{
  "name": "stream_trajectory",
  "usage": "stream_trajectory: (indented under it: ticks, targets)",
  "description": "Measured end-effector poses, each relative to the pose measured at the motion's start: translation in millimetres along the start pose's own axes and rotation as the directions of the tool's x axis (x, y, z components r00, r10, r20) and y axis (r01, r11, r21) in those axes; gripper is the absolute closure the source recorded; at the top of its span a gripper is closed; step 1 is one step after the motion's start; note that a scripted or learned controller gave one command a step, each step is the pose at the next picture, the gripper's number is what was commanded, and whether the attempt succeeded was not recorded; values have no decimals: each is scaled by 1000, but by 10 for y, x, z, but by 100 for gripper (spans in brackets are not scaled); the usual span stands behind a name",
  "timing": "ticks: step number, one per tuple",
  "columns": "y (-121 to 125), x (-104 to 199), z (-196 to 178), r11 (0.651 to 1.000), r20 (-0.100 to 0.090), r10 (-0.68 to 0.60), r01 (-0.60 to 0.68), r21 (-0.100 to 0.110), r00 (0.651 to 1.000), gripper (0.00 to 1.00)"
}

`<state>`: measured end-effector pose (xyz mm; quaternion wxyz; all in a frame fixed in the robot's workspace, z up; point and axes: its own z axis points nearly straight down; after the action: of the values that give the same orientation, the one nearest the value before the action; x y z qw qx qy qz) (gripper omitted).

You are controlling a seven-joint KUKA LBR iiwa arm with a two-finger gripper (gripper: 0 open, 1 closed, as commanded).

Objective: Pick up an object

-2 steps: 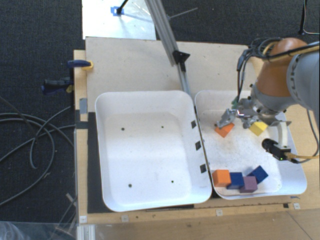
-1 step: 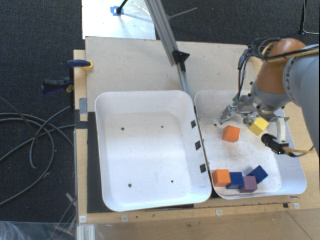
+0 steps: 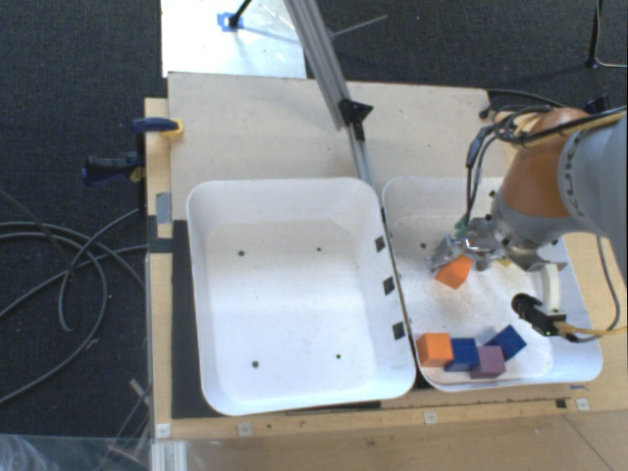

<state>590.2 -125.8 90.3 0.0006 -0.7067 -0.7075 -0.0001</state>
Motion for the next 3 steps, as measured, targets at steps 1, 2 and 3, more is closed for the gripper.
stream_trajectory:
  ticks: [1,2,3]
  targets:
    - [20,-2,-113,1000,1,-3,3,-5,1000,100]
    - [-51,669,-1041,1000,-1,-10,10,-9,1000,100]
    - [-100,1234,-992,1000,-2,-11,11,0,1000,100]
